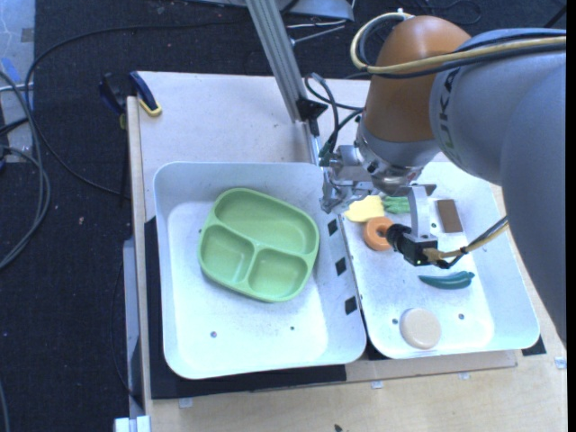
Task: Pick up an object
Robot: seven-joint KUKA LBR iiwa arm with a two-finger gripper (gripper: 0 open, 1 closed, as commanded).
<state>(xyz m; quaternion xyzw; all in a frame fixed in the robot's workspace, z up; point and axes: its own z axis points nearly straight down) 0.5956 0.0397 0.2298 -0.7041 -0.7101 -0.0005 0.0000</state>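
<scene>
My gripper (337, 193) hangs over the ridge between the two white bins, at the upper left corner of the right bin (504, 331). Just to its right lie a yellow piece (364, 210) and an orange ring-shaped piece (376, 233), with a small green piece (396, 205) behind them. A brown block (447, 215) lies further right. A teal curved piece (447, 279) and a round beige disc (420, 328) sit nearer the front. Nothing shows in the gripper's grasp. The grey arm covers the bin's far right part.
The left bin (193, 340) holds a light green divided plate (259, 244), tilted toward its upper middle. A metal strut (277, 48) slants down behind the gripper. Cables lie on the dark floor at the left.
</scene>
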